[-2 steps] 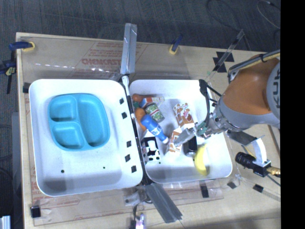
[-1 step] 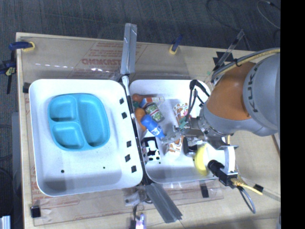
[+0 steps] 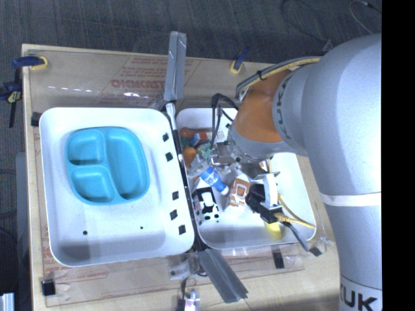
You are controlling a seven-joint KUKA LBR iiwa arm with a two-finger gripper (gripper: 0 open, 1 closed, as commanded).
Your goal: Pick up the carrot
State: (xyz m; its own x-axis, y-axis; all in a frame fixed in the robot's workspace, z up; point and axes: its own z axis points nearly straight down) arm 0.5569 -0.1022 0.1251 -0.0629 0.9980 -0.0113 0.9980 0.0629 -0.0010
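Here, the arm (image 3: 279, 118) reaches into the right bin (image 3: 305, 180), its end effector (image 3: 224, 157) buried among clutter, grip unreadable; the carrot (image 3: 189, 154) lies near the bin's left wall.

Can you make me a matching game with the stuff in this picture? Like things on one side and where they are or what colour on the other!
Things:
1. blue plate
2. arm's band
3. yellow thing
4. grey arm

Clues:
A. orange, above the wrist
B. lying in the left bin
C. near the front of the right bin
D. reaching in from the right side

Pairs: 1-B, 2-A, 3-C, 4-D
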